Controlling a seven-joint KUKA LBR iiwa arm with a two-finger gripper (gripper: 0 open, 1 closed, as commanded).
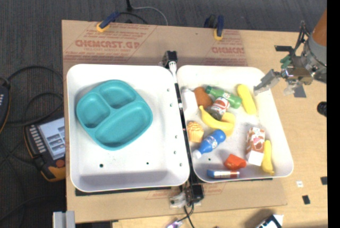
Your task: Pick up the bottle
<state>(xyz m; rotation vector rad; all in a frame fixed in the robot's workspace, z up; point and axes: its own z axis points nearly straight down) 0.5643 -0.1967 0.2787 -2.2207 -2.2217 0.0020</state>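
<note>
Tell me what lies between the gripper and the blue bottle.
The gripper is at the right bin's upper right edge. Toward the blue bottle lie an upright banana, a can and a second banana.

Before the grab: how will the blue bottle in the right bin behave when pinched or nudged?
The small blue plastic bottle with white cap lies on its side, so its round body will probably roll if nudged. It looks like light, smooth toy plastic, likely slippery. The yellow banana and waffle-patterned toy sit close, so it may shove them.
</note>
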